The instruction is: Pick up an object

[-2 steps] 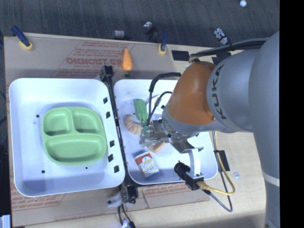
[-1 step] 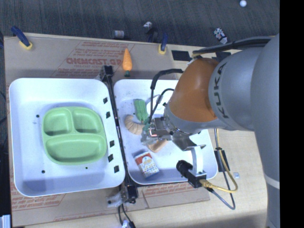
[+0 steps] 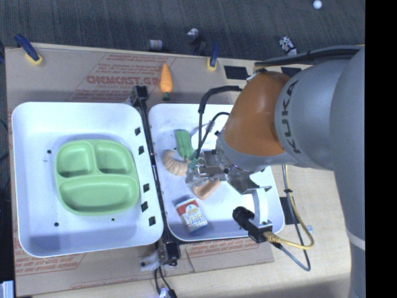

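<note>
Grey arm [image 3: 322,117] fills right of frame. Hand [image 3: 201,174] low in right bin [image 3: 162,120], its opening hidden, cannot tell. Tan piece [image 3: 208,189] lies just beneath, curved tan piece [image 3: 172,162] and green piece [image 3: 184,143] close by. Risk: crowding could deflect the grasp or nudge neighbours.

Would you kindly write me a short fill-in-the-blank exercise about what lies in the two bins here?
1. The green divided plate lies in the ____ bin.
2. The small carton in the right bin is mostly ____ in colour.
3. The gripper hangs over the ____ bin.
4. The carrot lies ____ the bins, on the cardboard.

Missing words: left; red; right; outside
</note>
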Robot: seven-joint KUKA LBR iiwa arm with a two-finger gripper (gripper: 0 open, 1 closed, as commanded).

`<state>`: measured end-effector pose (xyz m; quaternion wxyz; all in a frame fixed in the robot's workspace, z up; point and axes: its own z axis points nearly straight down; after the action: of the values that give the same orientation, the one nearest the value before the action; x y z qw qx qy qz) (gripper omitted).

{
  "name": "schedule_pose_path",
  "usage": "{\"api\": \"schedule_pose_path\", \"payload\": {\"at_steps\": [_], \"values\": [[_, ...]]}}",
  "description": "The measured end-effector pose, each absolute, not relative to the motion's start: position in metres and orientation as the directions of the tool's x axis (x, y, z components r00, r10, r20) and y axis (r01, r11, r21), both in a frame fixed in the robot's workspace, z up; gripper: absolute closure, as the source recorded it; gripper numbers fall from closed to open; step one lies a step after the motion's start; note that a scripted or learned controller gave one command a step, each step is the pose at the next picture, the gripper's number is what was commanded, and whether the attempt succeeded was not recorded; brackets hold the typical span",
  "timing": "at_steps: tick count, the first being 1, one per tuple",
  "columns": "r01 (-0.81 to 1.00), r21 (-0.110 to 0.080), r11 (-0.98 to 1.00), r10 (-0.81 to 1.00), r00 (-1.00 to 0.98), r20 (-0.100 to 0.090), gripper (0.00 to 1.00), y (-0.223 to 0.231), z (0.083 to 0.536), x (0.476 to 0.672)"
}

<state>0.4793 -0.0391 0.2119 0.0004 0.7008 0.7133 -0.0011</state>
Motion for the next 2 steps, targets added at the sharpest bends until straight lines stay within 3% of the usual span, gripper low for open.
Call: {"api": "schedule_pose_path", "payload": {"at_steps": [1, 2], "values": [[1.0, 0.001, 0.006, 1.0, -0.006, -0.002, 1.0, -0.096, 0.091, 0.5], [1.0, 0.003, 0.006, 1.0, -0.006, -0.001, 1.0, -0.081, 0.22, 0.478]]}}
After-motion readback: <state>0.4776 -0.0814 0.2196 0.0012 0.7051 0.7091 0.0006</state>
